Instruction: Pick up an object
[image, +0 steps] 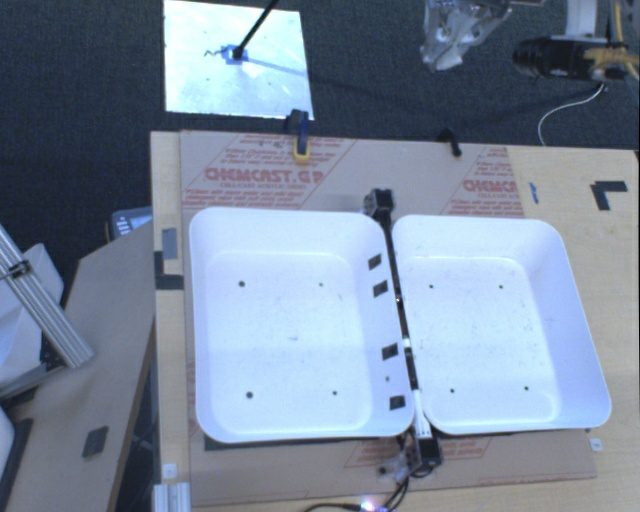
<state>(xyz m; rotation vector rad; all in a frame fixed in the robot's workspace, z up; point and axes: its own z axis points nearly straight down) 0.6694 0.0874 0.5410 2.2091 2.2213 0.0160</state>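
Figure: bench (618, 262) with left bin (199, 300) and right bin (587, 335) set touching, viewed from above. The gripper (452, 38) is seen blurred beyond the bench's far edge, well apart from both bins – whether it is parted or closed cannot be made out. Which object is to be picked, and where it lies, cannot be told; the bin floors are marked by small dark dots. Judged risk – a descent ending in a closure on nothing, or a strike on the black clips (380, 262) along the seam. Red lettering "CHEMCAST GP" is read on the protective sheet (265, 175) beneath the bins
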